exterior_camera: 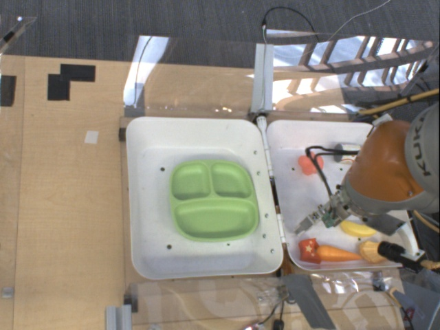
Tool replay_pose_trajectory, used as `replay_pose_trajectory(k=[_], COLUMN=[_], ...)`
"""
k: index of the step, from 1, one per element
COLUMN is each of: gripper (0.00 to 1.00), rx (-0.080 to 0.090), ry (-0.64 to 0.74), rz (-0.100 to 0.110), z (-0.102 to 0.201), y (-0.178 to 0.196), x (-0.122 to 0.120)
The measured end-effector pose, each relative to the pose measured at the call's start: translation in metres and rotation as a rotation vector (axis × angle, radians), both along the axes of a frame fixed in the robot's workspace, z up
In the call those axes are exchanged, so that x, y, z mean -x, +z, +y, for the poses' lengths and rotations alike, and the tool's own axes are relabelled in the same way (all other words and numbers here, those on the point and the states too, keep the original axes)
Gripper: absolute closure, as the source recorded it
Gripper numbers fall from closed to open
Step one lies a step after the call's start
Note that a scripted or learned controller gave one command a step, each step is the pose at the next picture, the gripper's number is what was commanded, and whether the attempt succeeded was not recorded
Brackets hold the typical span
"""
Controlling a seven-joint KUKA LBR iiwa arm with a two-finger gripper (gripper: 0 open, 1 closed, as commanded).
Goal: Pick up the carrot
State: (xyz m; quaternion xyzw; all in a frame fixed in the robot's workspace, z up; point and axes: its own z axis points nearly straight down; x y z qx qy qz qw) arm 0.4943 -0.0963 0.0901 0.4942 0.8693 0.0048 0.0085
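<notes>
The grey arm's two-finger claw [311, 221] hangs low over the right white bin [289, 150], its thin fingers parted and holding nothing. The slim orange carrot [338, 254] lies just below and to the right of it, between a red pepper-like piece [309, 250] and a tan lump [371, 251]. A yellow banana-shaped piece [358, 229] rests to the claw's right. Far left sits a green divided plate [214, 200].

- We see two white bins on the bench [62, 205]; the left bin [148, 253] holds a green plate [213, 200].
- In the right bin [292, 157], the carrot [338, 254] lies by the near wall, between a red piece [309, 250] and a tan piece [370, 252].
- Our tool [317, 218] hangs above and left of the carrot, near a banana [358, 229].
- A small red-orange thing [306, 164] lies farther back.
</notes>
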Motion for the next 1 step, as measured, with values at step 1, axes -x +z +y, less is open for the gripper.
replay_pose_trajectory(k=[1], gripper=[0.0], rx=[0.003], ry=[0.073], rz=[0.013], z=[-0.0434], y=[0.1668], x=[0.0026])
